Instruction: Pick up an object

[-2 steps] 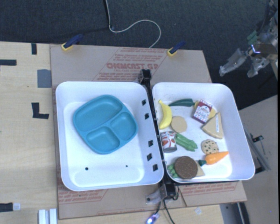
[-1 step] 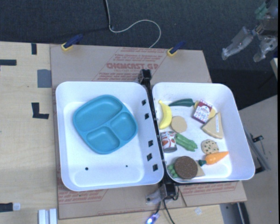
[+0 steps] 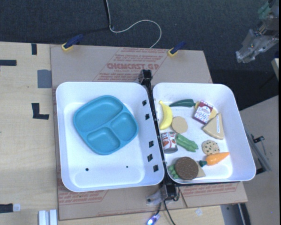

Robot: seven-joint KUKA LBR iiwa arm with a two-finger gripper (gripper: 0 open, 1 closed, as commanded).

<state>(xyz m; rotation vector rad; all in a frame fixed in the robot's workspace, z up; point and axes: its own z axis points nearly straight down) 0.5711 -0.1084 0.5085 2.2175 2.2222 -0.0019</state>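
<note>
Nearest the lens, well below and left of the pincer (image 3: 256, 43), sit a burger (image 3: 186, 168) and a carrot (image 3: 217, 158) in the right bin (image 3: 234, 102), with a cookie (image 3: 210, 147), small can (image 3: 169, 142), green pod (image 3: 187, 143) and banana (image 3: 165, 115) behind them. Farther left, the other bin (image 3: 65, 93) holds a blue divided plate (image 3: 105, 124). At the far upper right the pincer hangs blurred over dark floor, apart from every object — I cannot tell how wide it stands or whether it carries anything.

claw (image 3: 254, 48) high at far right
</note>
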